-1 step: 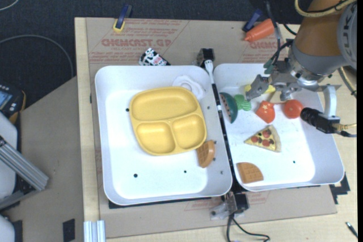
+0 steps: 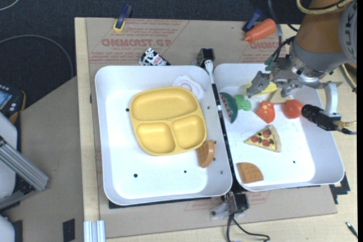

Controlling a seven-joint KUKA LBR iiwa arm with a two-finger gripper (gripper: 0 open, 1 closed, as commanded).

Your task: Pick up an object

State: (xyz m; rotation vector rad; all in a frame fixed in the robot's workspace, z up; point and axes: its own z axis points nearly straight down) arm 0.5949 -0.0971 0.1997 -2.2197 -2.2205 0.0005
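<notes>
A yellow piece (image 2: 268, 88) sits at the back of the right bin (image 2: 323, 170), right under my gripper (image 2: 266, 81); I cannot tell whether I have hold of it. Just in front lie a red strawberry (image 2: 266, 111), a tomato (image 2: 292, 108) and a pizza slice (image 2: 264, 139). The left bin (image 2: 113, 173) holds a yellow divided plate (image 2: 167, 120).

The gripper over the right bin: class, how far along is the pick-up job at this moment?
Done: the arm has reached in, and the gripper sits low over the right bin, at a small yellow item. In hand: nothing visibly lifted; whether the yellow item is gripped cannot be told. Left: grasp and raise one object; the pizza slice, both red pieces and the cookie lie flat.
</notes>
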